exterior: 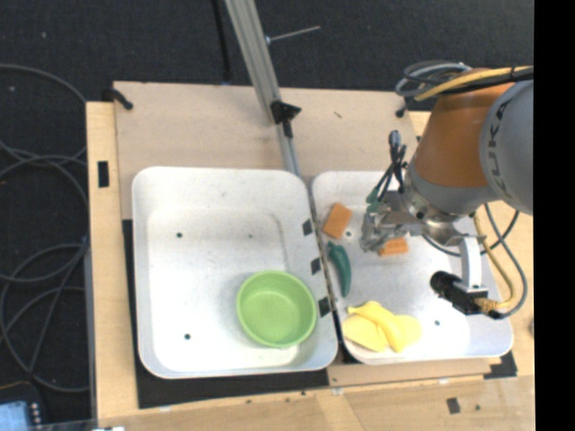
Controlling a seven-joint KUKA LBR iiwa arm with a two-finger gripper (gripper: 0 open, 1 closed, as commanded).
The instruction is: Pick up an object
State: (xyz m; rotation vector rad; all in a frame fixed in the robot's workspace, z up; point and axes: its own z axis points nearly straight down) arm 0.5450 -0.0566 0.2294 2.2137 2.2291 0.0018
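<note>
The arm point(467, 142) covers much of the right bin's point(449, 348) far corner, the tool point(382, 236) beneath it is too blurred to read its fingers, and a small orange piece point(393, 249) beside the tool is partly hidden.

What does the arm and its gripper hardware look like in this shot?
The arm is a bulky rounded grey body with a broad orange band above the wrist. Dark cables loop over its top and trail down by the wrist. The gripper is a small metallic grey assembly under the band.
</note>
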